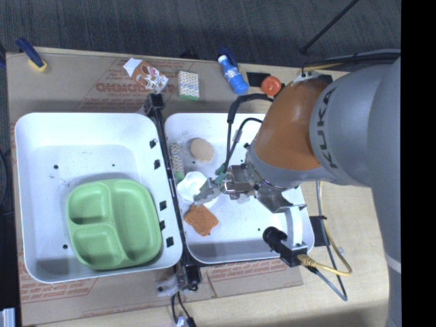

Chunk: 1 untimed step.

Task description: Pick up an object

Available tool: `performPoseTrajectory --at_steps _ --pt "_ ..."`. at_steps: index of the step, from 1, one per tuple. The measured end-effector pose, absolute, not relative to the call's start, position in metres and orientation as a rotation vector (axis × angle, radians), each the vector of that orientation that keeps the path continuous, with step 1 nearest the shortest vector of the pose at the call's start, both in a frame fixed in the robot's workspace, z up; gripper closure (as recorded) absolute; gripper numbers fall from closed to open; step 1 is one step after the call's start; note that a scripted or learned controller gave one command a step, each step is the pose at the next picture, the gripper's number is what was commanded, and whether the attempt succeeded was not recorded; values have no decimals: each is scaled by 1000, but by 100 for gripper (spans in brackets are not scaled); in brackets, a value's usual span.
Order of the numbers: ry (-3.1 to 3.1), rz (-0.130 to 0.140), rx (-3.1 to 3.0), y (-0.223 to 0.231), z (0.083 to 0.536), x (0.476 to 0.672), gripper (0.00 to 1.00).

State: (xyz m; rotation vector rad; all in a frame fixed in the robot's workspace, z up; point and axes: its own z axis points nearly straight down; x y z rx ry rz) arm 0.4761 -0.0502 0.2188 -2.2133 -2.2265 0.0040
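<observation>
In the right bin (238, 247) lie a tan rounded object (201, 149) near the back left, a white crumpled object (191, 183) at the left wall, and an orange-brown flat piece (201, 219) toward the front left. My gripper (211, 191) reaches in from the right and hangs low over the white object, just above the orange-brown piece. Its tips are dark and blurred against the white object. I see nothing clearly held between them.
The left bin (41, 142) holds a green divided tray (112, 223). Behind the bins on the cardboard lie a snack packet (145, 77), a small patterned box (189, 84), a blue bottle (234, 74) and an orange ball (270, 84). The arm's orange band (293, 128) overhangs the right bin.
</observation>
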Motion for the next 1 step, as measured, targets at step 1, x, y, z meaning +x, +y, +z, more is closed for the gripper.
performPoseTrajectory --at_steps 1 --pt "-2227 4 -2213 -50 219 476 0"
